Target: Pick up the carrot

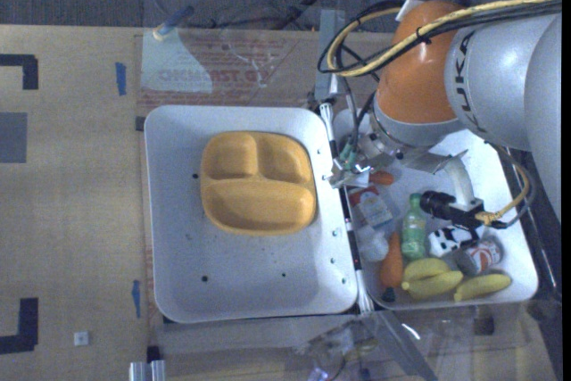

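Tabletop [71,219]: light wood, with blue tape marks and black corner marks at the left of the frame.

Left bin [178,281]: white, shallow, centre of the frame. Contains one yellow divided plate [259,183], lying in its upper half.

Right bin [522,268]: white, at the right of the frame, its upper part covered by the arm [482,67].

Contents, lower half of the right bin: carrot [392,261], orange, standing roughly on end near the bin's lower left corner, just beside the green bottle [413,230]; two bananas [455,283] along the lower edge, touching the carrot's lower end; a can [479,258] to their upper right; a small black-and-white item [443,241].

Hand [348,167]: at the divider between the bins, above and left of the carrot, apart from it. Whether its fingers are wide or narrow cannot be told.
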Robot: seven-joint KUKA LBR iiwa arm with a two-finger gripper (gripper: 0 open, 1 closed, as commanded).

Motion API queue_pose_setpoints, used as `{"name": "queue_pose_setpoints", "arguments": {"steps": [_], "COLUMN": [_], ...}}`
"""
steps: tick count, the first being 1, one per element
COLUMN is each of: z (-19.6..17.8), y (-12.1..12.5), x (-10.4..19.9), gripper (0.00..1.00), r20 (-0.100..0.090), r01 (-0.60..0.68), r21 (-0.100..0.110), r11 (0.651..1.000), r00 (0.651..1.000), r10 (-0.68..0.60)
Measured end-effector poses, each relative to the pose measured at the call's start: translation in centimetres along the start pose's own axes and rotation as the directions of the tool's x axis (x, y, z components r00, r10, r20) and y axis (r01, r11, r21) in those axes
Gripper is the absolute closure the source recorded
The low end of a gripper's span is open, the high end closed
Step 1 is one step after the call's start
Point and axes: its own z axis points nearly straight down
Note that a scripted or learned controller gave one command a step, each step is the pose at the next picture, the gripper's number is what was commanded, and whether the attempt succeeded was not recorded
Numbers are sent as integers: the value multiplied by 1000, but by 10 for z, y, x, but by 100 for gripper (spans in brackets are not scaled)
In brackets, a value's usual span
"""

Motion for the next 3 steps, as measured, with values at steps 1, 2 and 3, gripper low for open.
{"name": "queue_pose_setpoints", "arguments": {"steps": [1, 2, 3], "z": [-100, -72, -63], "y": [42, 64, 7], "x": [24, -13, 20], "gripper": [100, 100, 100], "r20": [-1, 0, -2], "r01": [-225, 134, -352], "r21": [2, -1, 9], "r11": [974, 991, 936], "r00": [974, 991, 936], "r10": [225, -134, 352]}}
